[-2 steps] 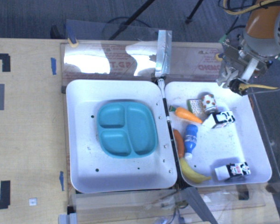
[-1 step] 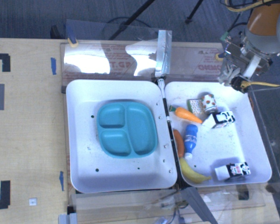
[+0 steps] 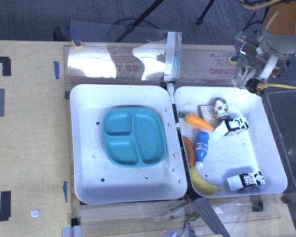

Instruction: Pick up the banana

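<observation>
Banana (image 3: 203,180) lies untouched at the near-left corner of the right bin (image 3: 266,147), well apart from the gripper (image 3: 247,72), diagonally across the bin from it. Whether the gripper is spread I cannot tell. Reaching, grasping and lifting all remain.

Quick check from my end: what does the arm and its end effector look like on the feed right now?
The arm shows an orange band above a grey metallic wrist. Below it sits the end effector, pale grey and white with exposed fittings. Yellow cables loop around the arm near the top, and one yellow cable trails off to the side beside the end effector.
</observation>
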Available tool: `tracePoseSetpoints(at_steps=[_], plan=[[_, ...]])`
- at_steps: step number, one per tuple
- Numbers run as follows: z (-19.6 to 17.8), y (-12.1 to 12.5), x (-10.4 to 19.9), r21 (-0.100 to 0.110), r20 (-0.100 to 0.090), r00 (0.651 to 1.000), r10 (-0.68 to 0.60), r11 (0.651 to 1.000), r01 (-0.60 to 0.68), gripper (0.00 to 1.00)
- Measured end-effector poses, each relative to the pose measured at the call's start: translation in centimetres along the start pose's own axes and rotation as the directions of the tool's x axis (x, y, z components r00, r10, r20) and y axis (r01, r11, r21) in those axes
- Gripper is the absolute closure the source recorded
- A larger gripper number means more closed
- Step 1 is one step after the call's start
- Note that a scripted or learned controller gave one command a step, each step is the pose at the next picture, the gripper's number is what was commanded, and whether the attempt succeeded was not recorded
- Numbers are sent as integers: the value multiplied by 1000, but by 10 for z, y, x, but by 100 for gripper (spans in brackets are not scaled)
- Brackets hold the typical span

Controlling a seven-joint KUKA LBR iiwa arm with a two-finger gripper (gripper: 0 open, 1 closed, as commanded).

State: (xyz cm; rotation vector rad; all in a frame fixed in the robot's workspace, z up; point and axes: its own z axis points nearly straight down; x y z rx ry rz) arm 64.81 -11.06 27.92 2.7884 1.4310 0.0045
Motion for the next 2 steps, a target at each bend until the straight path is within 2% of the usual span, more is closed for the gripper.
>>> tracePoseSetpoints(at_steps=[2], plan=[[-20,2,0,-5,0,1000,0,1000,0,100]])
